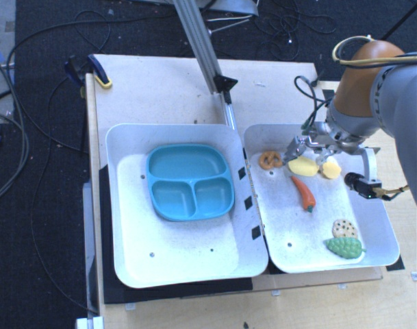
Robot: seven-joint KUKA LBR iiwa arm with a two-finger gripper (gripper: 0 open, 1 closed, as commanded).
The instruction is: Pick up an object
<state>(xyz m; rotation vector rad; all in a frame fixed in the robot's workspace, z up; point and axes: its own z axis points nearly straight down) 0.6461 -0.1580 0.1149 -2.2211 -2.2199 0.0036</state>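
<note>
Starting at your left, the left bin (126, 252) carries a blue divided tray (191, 182) near its middle, away from the work. In the right bin (372, 218), a pretzel (269, 160) lies near the far-left corner, and just beside it a pale yellow piece (302, 166) sits under the gripper (311, 149), with an orange carrot (304, 193) touching or nearly touching its near side. A second yellow piece (331, 170) lies just right, and a cracker (343, 227) and green item (345, 247) sit by the near-right corner. You cannot tell whether the pincer is spread or pinched. You'd do best to centre on the yellow piece, descend straight, and keep clear of the carrot before closing
</note>
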